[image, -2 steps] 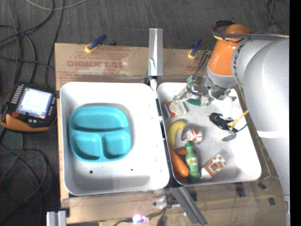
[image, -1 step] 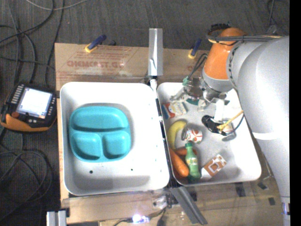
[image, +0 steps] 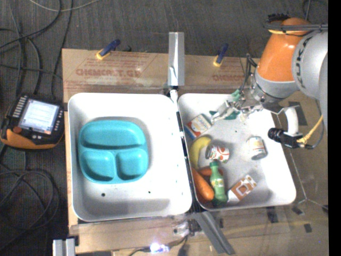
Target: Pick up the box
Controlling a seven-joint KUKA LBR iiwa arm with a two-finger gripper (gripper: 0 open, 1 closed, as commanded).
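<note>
Leftmost, at the middle left of the frame, a handheld control pendant (image: 33, 120) is seen lying on the floor beside the bench (image: 122, 71). Next, the left white bin (image: 74, 196) is occupied by a turquoise divided tray (image: 113, 150).

Further right, past the divider, the right white bin (image: 277, 188) is found to hold several things: a small carton (image: 199, 124) at its upper left, a banana (image: 199, 149), a small tin (image: 217, 153) touching the banana, a carrot (image: 203, 185) and a green bottle (image: 218, 183) side by side at the lower left, and a silver can (image: 257, 147) standing apart toward the right. The box (image: 242, 187), small, brown and white, is placed near the bottom of this bin, just right of the bottle, lying flat and tilted.

At the upper right, the tool (image: 238, 103) is held over the top edge of the right bin, well apart from the box. Whether it is open or closed cannot be told, and nothing is seen held in it.

The step in hand is judged to be the approach; no grasp has been made. For the next move, the tool would need to be carried toward the lower part of the frame, set above the box, turned to match its tilt, and lowered without the bottle being struck.
</note>
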